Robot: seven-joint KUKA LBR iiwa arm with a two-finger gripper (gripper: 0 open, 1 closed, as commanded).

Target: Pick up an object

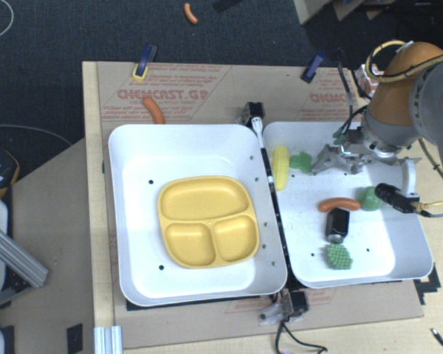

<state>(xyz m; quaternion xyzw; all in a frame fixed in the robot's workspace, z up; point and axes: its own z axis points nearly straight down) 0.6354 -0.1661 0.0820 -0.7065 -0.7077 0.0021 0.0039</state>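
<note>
Over the right bin (406,260), I'm seeing the end effector (345,158) hovering near the back wall, fingers spreading apart, nothing between them. I'm reading the corn cob (280,167) lying against the left wall, a green piece (301,161) just beside it. Nearer the middle, a sausage (339,204) is sitting above a dark can (337,224), with a green lump (368,198) to its right and a green bumpy ball (339,256) below. The left bin (133,198) is carrying a yellow divided tray (207,220). On the tabletop (103,94), another sausage (154,110) is lying.
</note>
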